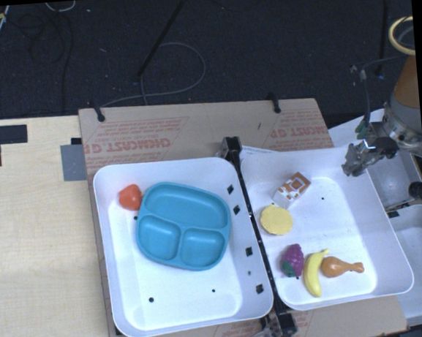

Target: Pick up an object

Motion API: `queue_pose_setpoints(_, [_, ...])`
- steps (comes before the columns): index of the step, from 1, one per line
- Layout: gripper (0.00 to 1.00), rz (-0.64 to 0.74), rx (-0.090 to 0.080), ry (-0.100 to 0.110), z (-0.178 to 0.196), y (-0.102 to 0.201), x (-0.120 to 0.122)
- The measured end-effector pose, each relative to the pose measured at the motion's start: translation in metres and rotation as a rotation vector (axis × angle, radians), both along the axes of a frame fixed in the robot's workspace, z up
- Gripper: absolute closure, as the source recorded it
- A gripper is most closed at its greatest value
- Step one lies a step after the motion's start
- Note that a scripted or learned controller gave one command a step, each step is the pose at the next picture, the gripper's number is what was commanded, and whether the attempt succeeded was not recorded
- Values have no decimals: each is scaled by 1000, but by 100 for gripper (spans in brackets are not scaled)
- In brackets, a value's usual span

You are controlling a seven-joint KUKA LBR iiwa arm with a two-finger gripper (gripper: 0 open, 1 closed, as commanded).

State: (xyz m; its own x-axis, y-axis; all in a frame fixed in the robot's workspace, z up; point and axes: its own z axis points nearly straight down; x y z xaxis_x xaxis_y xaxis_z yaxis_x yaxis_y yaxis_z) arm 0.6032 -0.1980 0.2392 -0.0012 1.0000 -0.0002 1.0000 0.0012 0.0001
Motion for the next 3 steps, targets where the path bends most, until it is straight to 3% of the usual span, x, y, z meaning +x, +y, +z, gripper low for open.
queue_pose_setpoints(3, [100, 1, 2, 6, -6, 147, -47])
